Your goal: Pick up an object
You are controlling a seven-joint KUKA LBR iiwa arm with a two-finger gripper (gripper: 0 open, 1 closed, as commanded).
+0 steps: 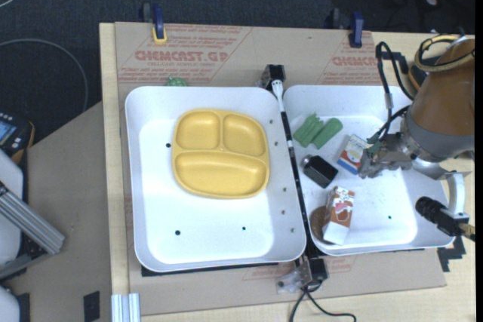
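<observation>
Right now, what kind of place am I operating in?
Probably a robotics lab test bench: two white bins sit on a board fixed with blue clamps, with loose cables on dark carpet.

Arm (441, 105) enters from the right edge, upper-right of frame, angled down and leftward. Orange band sits high on it, grey wrist section below the band. Black cables loop off its upper left side. Gripper (371, 162) hangs at the arm's left end, pointing left and slightly down, low in the right half of frame. It looks dark metallic and small, with detail blurred; finger spacing can't be made out. A black part with a pale bracket sticks out below the wrist near the right edge.
</observation>
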